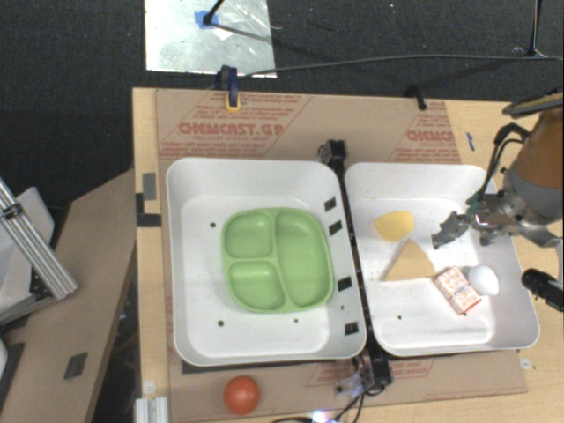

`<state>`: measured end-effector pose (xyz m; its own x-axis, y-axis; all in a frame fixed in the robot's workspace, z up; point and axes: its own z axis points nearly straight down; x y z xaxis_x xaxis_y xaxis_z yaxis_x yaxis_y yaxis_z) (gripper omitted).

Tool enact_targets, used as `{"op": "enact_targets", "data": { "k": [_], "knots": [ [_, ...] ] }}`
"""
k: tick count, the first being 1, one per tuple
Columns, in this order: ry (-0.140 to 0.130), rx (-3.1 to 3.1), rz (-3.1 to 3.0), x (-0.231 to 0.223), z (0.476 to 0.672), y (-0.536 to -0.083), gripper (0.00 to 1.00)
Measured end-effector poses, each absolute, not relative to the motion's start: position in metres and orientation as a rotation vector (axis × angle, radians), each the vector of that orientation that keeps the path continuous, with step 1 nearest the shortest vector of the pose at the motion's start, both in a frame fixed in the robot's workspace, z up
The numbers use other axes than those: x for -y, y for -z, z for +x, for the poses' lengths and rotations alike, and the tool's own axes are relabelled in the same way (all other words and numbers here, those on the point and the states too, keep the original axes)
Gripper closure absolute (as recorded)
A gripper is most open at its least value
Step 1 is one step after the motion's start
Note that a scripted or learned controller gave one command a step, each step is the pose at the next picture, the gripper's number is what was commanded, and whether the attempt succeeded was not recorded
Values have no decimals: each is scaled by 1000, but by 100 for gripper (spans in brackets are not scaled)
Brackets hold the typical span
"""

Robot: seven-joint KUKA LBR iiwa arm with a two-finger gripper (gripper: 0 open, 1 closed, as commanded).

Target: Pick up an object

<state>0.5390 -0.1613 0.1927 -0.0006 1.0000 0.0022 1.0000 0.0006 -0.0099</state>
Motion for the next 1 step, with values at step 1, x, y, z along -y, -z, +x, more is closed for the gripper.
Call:
{"op": "enact_targets", "data": {
  "k": [1],
  "knots": [
    [1, 2226, -2218, 161, 542, -198, 0]
  ]
}}
